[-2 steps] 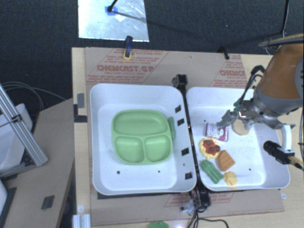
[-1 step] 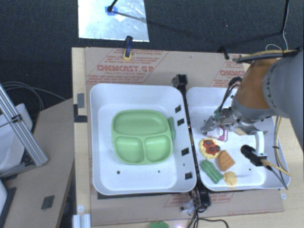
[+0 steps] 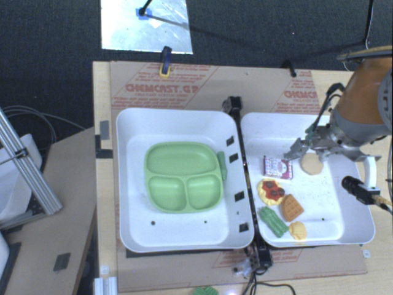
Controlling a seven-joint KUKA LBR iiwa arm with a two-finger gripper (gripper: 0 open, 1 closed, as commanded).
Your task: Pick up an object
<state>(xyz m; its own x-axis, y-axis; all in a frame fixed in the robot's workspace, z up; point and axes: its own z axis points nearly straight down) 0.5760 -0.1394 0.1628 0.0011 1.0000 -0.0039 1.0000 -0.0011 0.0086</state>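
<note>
The right bin [image 3: 347, 226] holds several toy foods. A purple-and-white packet [image 3: 277, 167] lies near its middle, with a round pale cookie [image 3: 312, 164] to its right. Below them sit a yellow-and-red pizza piece [image 3: 271, 191], an orange waffle piece [image 3: 291, 207], a green pickle [image 3: 272, 221] and a small yellow piece [image 3: 298, 230]. My gripper [image 3: 305, 149] hangs low in the right bin, just above the cookie and right of the packet. Nothing shows between its fingers.
The left bin [image 3: 132, 134] holds a green divided tray [image 3: 183, 176]. A black divider with clips [image 3: 239, 165] runs between the bins. A black bracket [image 3: 359, 190] juts in at the right bin's edge. Cables run at the back.
</note>
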